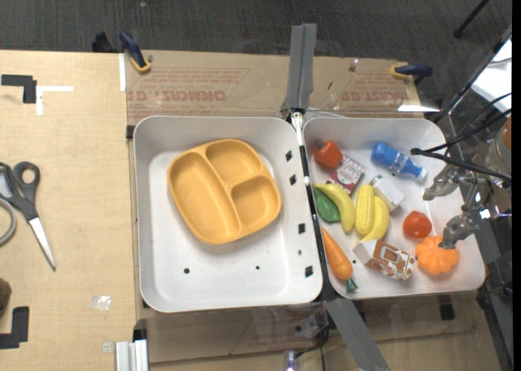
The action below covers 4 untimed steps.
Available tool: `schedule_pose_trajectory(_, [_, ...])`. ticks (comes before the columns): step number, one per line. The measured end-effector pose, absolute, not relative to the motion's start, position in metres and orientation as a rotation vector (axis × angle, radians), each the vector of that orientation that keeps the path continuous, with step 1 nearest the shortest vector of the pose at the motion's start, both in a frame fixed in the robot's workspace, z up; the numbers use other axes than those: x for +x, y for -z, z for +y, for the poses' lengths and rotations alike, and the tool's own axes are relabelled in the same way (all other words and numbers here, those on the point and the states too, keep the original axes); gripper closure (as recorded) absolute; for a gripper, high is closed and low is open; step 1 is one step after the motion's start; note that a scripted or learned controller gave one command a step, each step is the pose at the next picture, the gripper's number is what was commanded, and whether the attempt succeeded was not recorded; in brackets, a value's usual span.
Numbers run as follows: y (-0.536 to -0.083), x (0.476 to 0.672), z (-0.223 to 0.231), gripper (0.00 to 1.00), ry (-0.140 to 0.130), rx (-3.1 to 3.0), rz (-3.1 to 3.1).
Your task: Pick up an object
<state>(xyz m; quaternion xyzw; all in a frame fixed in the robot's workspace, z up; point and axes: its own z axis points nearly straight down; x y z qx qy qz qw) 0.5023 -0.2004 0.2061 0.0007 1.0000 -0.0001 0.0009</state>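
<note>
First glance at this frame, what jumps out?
The big yellow divided plate lying alone in the left bin catches the eye first. Next is the heap of toy food in the right bin: bananas, corn, a carrot, a blue bottle, a tomato. At the right edge the gripper hangs open just above the small orange pumpkin.

The cardboard sheet [195, 85] bears red upside-down print, too blurred to read.
</note>
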Motion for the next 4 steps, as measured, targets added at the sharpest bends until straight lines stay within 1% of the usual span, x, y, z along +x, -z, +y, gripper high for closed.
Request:
schedule_pose_trajectory(1, [-0.092, 0.491, -0.221, 0.00, 0.001, -0.139, 3.135])
schedule_pose_trajectory(2, [-0.092, 0.515, -0.124, 0.00, -0.001, -0.628, 3.076])
schedule_pose_trajectory(3, [-0.096, 0.509, -0.101, 0.00, 0.021, -0.598, 3.072])
schedule_pose_trajectory(4, [-0.093, 0.598, -0.131, 0.00, 0.001, -0.778, 3.038])
